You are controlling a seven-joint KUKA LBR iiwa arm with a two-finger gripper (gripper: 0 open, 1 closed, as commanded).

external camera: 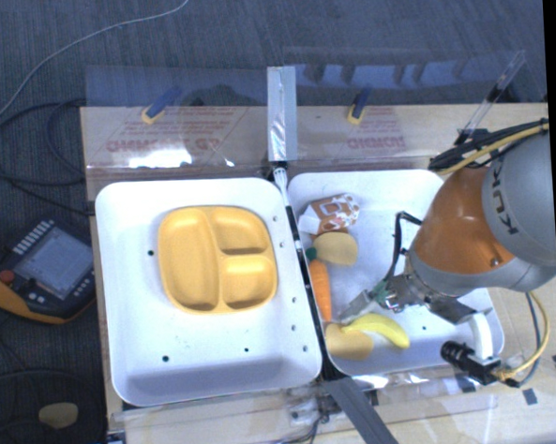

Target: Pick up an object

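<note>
Camera view: my gripper (366, 304) reaches low into the right white bin (417, 184), just above the yellow toy banana (383, 328); I cannot tell its state. An orange toy carrot (321, 289) lies beside it. The left white bin (132, 300) holds a yellow compartment tray (216, 258).

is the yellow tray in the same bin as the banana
No, the yellow tray lies in the left bin, while the banana lies in the right bin.
</note>
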